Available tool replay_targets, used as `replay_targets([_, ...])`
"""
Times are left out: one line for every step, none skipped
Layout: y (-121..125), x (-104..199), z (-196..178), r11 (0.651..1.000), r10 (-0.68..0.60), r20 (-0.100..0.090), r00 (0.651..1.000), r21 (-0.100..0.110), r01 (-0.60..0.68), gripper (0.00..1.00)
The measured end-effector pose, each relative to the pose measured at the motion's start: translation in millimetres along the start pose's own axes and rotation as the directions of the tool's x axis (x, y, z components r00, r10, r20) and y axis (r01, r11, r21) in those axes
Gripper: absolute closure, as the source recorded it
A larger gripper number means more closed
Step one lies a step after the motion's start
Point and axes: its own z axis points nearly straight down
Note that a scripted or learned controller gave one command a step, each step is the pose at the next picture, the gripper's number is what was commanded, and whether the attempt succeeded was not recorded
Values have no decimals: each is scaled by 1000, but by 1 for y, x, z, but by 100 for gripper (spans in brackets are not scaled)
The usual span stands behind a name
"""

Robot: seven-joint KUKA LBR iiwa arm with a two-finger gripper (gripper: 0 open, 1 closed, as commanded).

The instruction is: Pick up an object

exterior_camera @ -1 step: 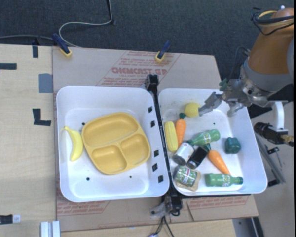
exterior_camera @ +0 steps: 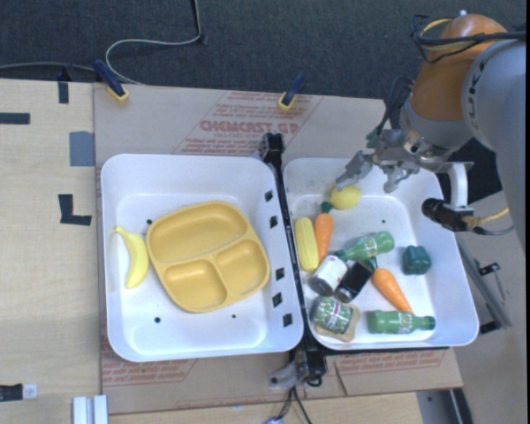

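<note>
My gripper [exterior_camera: 371, 177] hangs over the far side of the right bin [exterior_camera: 455, 276], open, with its two fingers spread and nothing between them. A yellow lemon [exterior_camera: 344, 198] lies just below the left finger [exterior_camera: 351, 172], apart from it. Nearer the front lie a corn cob [exterior_camera: 306, 242], a small carrot [exterior_camera: 323, 231], a green bottle [exterior_camera: 367, 247], a teal toy [exterior_camera: 415, 259], a second carrot [exterior_camera: 391, 290], another green bottle [exterior_camera: 399, 322], a labelled jar [exterior_camera: 335, 316] and a white-and-black canister [exterior_camera: 329, 274].
The left bin [exterior_camera: 128, 321] holds a yellow divided plate [exterior_camera: 208, 254] and a banana [exterior_camera: 134, 256] at its left side. A black divider with clips [exterior_camera: 279, 228] runs between the bins. The arm's orange band [exterior_camera: 446, 69] rises at the upper right.
</note>
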Motion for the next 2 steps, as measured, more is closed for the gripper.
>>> replay_targets([28, 6, 101, 1000, -1, 1, 1000, -5, 1, 0])
replay_targets([28, 6, 91, 1000, -3, 1, 1000, -5, 3, 100])
